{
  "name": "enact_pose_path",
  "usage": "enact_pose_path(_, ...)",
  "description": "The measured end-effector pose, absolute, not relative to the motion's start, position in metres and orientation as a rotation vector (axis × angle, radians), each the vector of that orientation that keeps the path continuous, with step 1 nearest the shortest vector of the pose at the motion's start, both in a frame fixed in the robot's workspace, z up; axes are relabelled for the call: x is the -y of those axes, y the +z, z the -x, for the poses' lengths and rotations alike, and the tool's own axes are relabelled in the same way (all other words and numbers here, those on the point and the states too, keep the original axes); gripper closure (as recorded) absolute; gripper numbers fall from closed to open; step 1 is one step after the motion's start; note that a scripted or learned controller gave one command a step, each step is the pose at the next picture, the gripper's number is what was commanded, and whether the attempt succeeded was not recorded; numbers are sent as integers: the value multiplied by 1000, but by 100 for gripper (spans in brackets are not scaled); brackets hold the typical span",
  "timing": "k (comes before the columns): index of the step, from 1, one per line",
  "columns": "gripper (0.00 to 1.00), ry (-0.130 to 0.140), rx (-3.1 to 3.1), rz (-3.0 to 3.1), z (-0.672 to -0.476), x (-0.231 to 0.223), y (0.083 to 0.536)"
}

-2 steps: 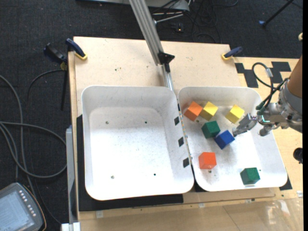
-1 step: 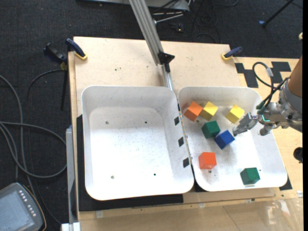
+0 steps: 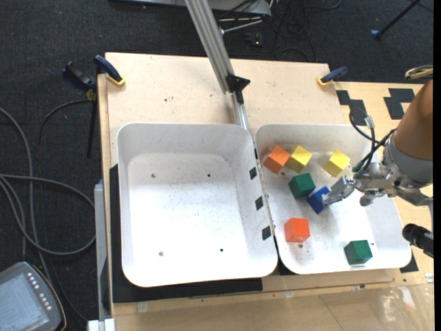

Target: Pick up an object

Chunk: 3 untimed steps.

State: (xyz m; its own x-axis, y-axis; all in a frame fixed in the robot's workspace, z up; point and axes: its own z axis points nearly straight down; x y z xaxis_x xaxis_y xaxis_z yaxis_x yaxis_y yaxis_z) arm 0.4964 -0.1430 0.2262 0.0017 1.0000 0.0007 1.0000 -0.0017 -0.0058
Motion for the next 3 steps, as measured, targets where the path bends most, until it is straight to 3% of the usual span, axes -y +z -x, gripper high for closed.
enact_pose_path(2,0,-9,2231,2228,-495,146,123)
enact_pose_path(3,100,-10,2228,2229,-496,146,131)
